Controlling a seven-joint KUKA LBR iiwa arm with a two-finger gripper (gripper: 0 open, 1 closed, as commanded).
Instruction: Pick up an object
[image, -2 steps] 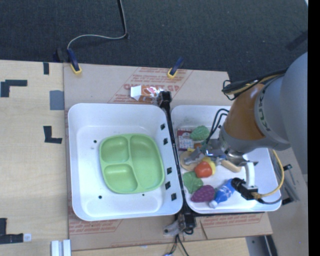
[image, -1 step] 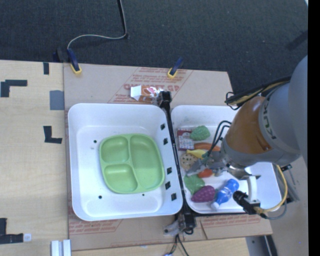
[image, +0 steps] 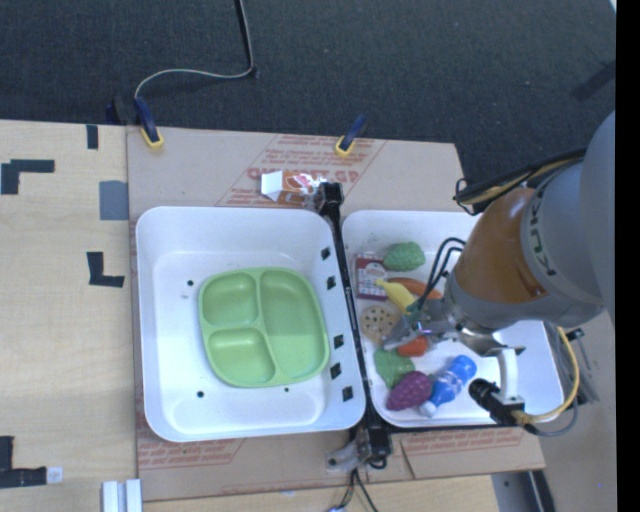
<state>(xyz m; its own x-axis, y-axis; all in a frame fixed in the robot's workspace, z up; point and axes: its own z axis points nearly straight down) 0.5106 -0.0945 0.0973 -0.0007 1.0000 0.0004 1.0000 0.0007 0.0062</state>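
Observation:
The right bin holds several toy foods: a green vegetable, a red and white packet, a yellow banana, a round cracker, an orange-red piece, a green lump, purple grapes and a blue bottle. My gripper reaches down into the middle of this pile, between the banana and the orange-red piece. The grey wrist and orange band hide the bin's right part.
The left bin carries a green divided plate. A black divider runs between the two bins. Cardboard lies under both bins, with yellow clamps at its far edge.

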